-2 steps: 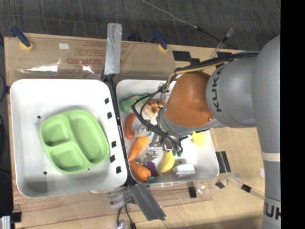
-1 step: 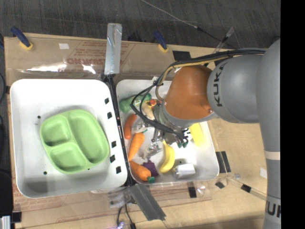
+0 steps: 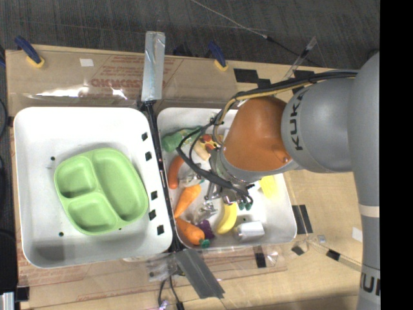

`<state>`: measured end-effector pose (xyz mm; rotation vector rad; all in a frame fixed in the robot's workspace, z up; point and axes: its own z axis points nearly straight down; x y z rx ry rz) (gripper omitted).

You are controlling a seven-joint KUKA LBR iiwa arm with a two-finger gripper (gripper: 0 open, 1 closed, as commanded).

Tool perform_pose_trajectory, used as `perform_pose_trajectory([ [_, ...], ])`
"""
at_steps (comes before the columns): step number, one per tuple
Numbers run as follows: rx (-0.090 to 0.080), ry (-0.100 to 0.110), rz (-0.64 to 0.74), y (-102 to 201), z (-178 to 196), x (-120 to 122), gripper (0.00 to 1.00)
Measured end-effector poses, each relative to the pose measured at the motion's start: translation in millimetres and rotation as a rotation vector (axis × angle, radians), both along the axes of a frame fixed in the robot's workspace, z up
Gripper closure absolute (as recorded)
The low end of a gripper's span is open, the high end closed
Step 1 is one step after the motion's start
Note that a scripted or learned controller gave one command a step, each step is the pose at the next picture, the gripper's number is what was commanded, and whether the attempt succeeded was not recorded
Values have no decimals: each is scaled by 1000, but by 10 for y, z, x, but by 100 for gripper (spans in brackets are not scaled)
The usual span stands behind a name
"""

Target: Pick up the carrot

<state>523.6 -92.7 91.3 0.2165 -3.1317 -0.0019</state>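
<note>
- I am in the approach step: my arm (image 3: 322,128) reaches over the right bin (image 3: 284,228) and my gripper (image 3: 216,202) hangs down among the toy food, nothing yet lifted as far as I can judge.
- I cannot tell how my jaws stand; the orange band (image 3: 255,134) and wrist hide most of them from above.
- The carrot (image 3: 185,201), as I read it, is the long orange piece lying slantwise just to the camera's left of my gripper, close beside it, whether touching I cannot say.
- 2 more orange pieces lie near it, one (image 3: 174,171) above and one (image 3: 190,231) below, so I may be mistaking which is the carrot.
- A yellow banana (image 3: 226,218) lies just beside my gripper on the near side.
- My next move calls for a small shift toward the carrot, then closing across its narrow width.
</note>
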Motion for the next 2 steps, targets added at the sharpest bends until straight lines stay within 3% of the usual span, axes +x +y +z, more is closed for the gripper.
perform_pose_trajectory([
  [1, -1, -6, 212, -75, 14, 243, 0],
  [2, 1, 0, 415, 4, 2, 121, 0],
])
